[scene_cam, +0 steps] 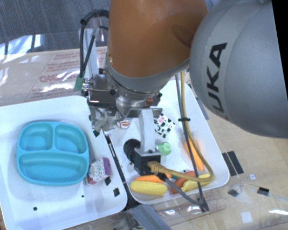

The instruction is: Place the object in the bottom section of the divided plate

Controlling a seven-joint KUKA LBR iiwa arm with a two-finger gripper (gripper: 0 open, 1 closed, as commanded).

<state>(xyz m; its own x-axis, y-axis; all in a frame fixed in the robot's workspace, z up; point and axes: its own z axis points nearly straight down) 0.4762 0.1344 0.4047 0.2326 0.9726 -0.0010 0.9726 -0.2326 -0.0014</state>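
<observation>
Looming over right bin [208, 147], arm [174, 35] points down; gripper [104, 121] opening indiscernible.

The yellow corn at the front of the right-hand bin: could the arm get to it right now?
Probably yes. The corn lies uncovered near the front wall of the right bin, and the arm hangs over that same bin. An orange piece touching it could crowd the grab.

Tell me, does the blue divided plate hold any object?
No, the plate shows three bare sections; a pink object lies beside it.
</observation>
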